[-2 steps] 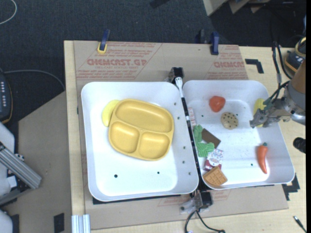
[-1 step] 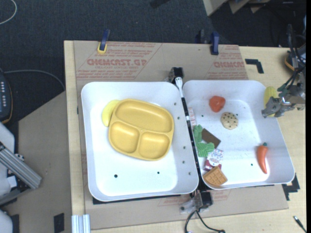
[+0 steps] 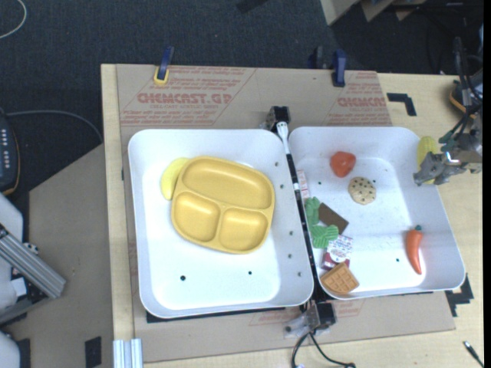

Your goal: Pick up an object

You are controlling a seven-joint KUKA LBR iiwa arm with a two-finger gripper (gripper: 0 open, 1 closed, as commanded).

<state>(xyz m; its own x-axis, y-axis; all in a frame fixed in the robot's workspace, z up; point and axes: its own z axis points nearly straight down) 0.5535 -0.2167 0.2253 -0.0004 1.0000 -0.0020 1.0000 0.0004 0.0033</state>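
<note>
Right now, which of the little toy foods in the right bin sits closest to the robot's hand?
The orange carrot, lying by the right bin's right wall. The gripper hovers just outside that wall; the cookie and red tomato lie farther left.

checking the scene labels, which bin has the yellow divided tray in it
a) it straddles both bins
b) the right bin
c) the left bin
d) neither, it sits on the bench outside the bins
c: the yellow divided tray lies wholly inside the left bin, while the right bin holds small toy foods such as the carrot and the cookie.
</note>
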